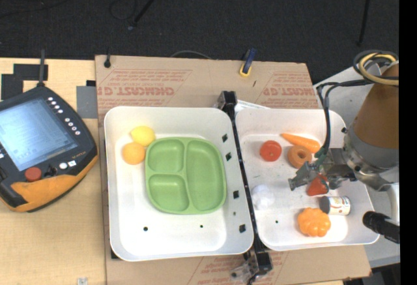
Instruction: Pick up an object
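My gripper (318, 180) is low in the right bin (260, 122), under the grey wrist and orange band. It stands open, its dark fingers (298, 180) spread to either side of a small red object (317, 187) that lies on the bin floor, partly hidden by the gripper. Close by lie a tan ring-shaped piece (300, 157), a carrot (301, 141), a red tomato (270, 150), a small white can (337, 205) on its side and an orange pumpkin-like fruit (313, 222).
The left bin (120, 212) holds a green divided plate (186, 175), a lemon (142, 135) and an orange (133, 153). A black divider (236, 166) separates the bins. A control pendant (39, 143) sits on the bench at the far left.
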Robot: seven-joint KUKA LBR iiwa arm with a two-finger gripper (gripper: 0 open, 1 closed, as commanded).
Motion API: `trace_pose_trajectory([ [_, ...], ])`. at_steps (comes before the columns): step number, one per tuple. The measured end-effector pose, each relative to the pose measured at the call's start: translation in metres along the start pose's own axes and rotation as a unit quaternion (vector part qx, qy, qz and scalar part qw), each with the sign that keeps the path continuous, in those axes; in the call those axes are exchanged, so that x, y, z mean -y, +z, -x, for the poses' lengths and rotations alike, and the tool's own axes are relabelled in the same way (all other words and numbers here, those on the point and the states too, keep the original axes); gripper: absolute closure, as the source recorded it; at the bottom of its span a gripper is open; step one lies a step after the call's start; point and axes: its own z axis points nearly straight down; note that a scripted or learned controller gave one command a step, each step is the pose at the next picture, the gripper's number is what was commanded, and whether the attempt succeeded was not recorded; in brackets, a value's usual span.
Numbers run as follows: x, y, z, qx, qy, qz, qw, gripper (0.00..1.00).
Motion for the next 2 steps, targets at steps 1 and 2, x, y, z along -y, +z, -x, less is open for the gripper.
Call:
trace_pose_trajectory([
  [1,-0.002,-0.006,0.000,0.001,-0.001,0.006,1.0000,0.00],
  [2,0.006,0.051,-0.007,0.000,-0.002,0.004,1.0000,0.00],
])
